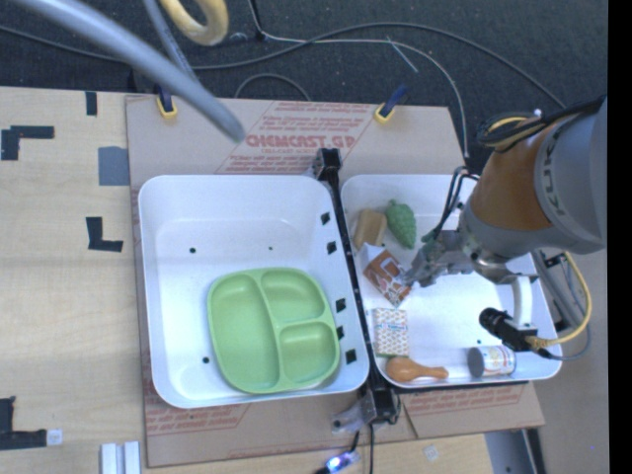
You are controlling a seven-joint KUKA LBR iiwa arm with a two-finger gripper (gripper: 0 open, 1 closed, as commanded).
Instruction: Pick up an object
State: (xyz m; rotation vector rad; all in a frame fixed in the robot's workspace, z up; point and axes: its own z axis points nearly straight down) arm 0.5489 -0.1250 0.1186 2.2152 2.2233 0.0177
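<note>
- The small crinkled packet with red, brown and white print (387,276) lies in the right white bin (444,188), close to the black divider edge (346,265) where the two bins meet; its wrapper looks glossy and creased, with one corner turned up.
- The gripper (423,268) sits just right of that packet, its dark tip at or touching the packet's right edge; I cannot tell whether it is released or clenched, and nothing is seen held in it.
- Above the packet, toward the bin's far wall, lie a tan blocky piece (370,227) and a green, bumpy, leaf-shaped toy (402,222), side by side and nearly touching.
- Below the packet lies a flat white square sachet with a fine dotted pattern (391,331), and below that a smooth orange-tan rounded object with a narrow end (416,369), hard against the near wall.
- Right of these, in the near right corner, a small cylindrical bottle with a grey cap (491,361) lies on its side.
- The widest bare floor is right of the packet, under the grey arm with its orange band (513,191).
- Left of the divider, the left white bin (178,205) holds a smooth, light green, three-compartment plastic plate (275,329) toward its near side, with open floor beyond it.
</note>
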